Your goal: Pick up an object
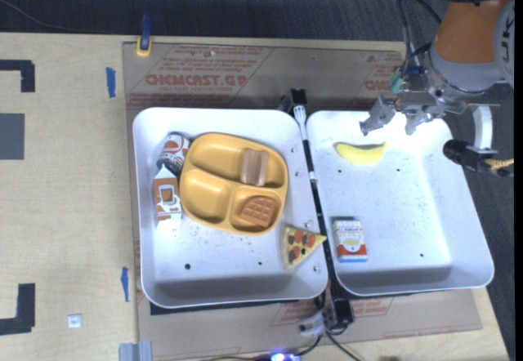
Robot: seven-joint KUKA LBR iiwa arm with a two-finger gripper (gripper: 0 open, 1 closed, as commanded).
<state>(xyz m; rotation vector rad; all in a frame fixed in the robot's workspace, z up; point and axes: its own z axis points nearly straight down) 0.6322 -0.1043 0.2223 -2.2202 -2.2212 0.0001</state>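
Small carton (350, 238): near wall of right bin (458, 212); probably light and stiff, flat sides easy to pinch.
Pizza slice (301, 244): near corner of left bin (155, 269); thin, flat, awkward.
Banana (362, 153): far end of right bin; likely light, smooth, curved; best pinched across the middle.
Hand (396, 118): just beyond banana, fingers spread wide, holding nothing.

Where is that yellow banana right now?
The banana lies in the right bin, near its far left corner, just below the gripper hovering there. The small carton sits nearer the front of the same bin.
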